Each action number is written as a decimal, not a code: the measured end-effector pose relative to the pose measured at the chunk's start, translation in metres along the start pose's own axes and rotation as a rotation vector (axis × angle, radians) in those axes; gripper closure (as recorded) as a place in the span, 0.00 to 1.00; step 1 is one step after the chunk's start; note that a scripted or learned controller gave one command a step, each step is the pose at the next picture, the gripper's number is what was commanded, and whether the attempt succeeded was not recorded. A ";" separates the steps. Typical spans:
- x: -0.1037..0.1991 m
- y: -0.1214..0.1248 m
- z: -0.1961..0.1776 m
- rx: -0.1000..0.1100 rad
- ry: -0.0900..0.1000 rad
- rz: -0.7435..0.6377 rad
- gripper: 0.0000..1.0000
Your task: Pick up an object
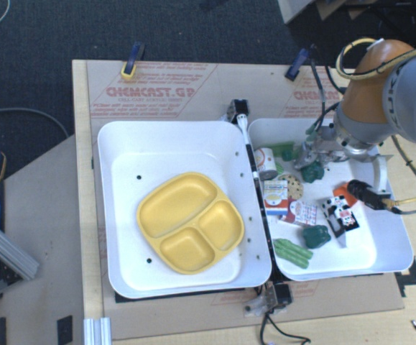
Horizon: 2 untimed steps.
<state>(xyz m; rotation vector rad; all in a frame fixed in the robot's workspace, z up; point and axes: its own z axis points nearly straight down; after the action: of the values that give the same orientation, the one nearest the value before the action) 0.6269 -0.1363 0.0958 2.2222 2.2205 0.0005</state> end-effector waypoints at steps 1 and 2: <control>0.003 -0.002 -0.063 -0.006 -0.002 -0.001 1.00; 0.003 0.000 -0.107 -0.007 -0.002 -0.001 1.00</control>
<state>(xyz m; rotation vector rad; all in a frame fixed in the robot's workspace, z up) 0.6266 -0.1333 0.2025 2.2164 2.2175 0.0056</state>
